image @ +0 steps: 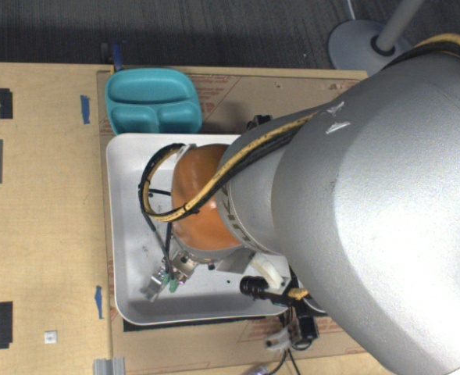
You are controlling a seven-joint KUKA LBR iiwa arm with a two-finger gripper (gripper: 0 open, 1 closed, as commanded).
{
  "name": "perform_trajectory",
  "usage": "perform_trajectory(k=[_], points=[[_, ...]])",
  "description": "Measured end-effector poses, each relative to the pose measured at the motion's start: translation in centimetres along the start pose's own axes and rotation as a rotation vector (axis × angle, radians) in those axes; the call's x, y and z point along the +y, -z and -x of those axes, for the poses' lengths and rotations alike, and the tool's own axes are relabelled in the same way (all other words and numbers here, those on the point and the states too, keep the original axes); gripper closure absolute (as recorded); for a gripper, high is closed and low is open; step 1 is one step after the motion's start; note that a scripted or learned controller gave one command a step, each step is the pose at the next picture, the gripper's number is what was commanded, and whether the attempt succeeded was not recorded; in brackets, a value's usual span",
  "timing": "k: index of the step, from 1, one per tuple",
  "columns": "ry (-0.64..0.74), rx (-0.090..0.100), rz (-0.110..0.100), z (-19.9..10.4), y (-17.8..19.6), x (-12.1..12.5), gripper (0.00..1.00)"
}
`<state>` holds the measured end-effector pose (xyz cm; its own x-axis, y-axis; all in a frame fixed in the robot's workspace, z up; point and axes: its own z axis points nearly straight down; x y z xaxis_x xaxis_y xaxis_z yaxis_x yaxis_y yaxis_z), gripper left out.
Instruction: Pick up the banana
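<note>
Arm (354, 194) is down over the white bin (124, 209), gripper (158, 282) near its lower left floor, grip state unreadable, banana hidden or out of frame, so likely reach phase; next needs banana located first.

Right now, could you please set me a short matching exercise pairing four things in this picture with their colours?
Things:
1. tray
2. bin
3. band above the arm's wrist
4. tape mark on the bench

Colours:
A. orange
B. white
C. blue
D. teal

Pairs: 1-D, 2-B, 3-A, 4-C
</note>
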<state>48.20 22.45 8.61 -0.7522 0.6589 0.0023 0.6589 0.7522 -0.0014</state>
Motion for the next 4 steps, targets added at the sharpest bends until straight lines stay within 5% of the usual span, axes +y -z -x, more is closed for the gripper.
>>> perform_trajectory(k=[1,2,3,4], points=[[-0.250,-0.003,0.002,3.3,9.3,2.3,0.00],[-0.212,-0.002,0.001,4.7,14.4,-5.8,0.00],[-0.199,-0.001,0.000,0.6,1.4,-1.2,0.00],[-0.360,-0.003,0.003,0.4,4.5,-0.9,0.00]])
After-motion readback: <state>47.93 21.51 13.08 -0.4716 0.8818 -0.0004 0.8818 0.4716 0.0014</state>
